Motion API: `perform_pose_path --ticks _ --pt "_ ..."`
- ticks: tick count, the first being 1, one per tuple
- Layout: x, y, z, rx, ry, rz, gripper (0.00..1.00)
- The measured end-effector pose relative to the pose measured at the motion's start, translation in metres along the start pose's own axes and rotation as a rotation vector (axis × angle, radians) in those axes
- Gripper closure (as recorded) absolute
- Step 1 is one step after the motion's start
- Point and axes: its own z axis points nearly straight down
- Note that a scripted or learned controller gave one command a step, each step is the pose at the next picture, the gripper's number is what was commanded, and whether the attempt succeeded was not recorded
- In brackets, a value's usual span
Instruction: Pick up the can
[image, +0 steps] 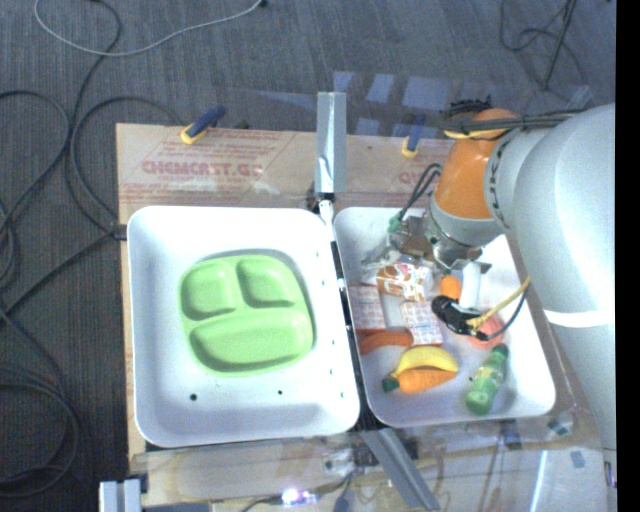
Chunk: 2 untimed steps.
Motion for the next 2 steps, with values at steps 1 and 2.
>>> perform_pose_path --ticks 1,2 --pt "-0.0010 0.0000 -0.0089 0.001 -0.002 0.000 1.00" --pt "-0.0010 -0.0001 -0.0087 0.002 -0.002 0.000 0.00"
